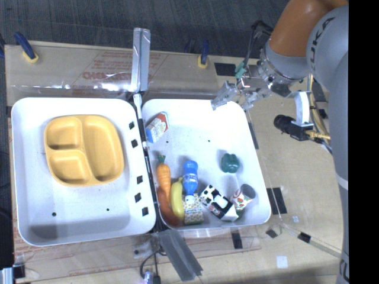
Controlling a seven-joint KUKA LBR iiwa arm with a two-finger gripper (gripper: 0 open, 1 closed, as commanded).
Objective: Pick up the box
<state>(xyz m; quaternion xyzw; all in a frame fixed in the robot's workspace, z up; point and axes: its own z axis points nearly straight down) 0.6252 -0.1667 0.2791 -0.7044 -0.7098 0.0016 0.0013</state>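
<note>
The box (156, 126) is a small red, white and blue carton lying against the left wall of the right bin (201, 114), near its far end. My gripper (235, 97) hangs over the far right corner of that bin, well to the right of the box. Its fingers (221, 97) are spread open with nothing between them. The grey arm with its orange band (299, 13) reaches in from the upper right.
Along the right bin's near edge lie a carrot (163, 176), a banana (177, 197), a blue bottle (189, 177), a black-and-white toy (216, 203), a cup (243, 195) and a green pepper (230, 163). A yellow divided plate (83, 148) sits in the left bin (35, 218).
</note>
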